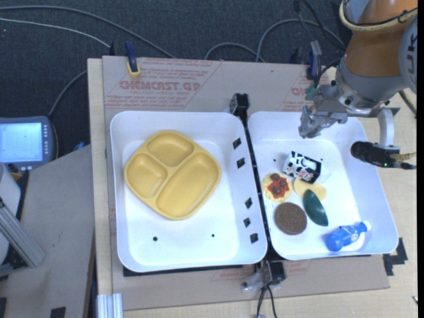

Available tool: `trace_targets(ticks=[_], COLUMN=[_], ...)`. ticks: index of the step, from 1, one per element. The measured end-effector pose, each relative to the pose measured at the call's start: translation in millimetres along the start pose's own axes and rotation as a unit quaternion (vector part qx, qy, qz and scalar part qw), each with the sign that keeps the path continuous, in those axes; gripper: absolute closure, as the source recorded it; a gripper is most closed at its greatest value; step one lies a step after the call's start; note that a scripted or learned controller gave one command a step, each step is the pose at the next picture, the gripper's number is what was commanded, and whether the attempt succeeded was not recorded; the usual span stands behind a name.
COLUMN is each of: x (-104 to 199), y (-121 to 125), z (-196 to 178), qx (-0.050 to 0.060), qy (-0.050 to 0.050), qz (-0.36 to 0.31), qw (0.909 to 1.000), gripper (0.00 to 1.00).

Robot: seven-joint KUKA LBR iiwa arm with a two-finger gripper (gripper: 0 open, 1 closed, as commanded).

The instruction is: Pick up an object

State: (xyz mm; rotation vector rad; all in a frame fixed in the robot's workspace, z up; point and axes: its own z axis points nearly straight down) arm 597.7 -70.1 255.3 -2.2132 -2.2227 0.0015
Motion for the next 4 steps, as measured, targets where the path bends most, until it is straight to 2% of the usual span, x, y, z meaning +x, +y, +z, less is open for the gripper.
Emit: trace_targets(ticks=[1,2,3,4], x=[52,90,141,139], y=[-29,-50,-61,-60], z=[15,17,21,21], qx=[0.001,0.0,0.0,-0.001], qy=[0.0,0.0,0.0,-0.001], qz=[0.0,0.0,-0.001,0.002], qw=[1.0,1.0,1.0,1.0], gripper=[1.0,1.0,1.0,0.0])
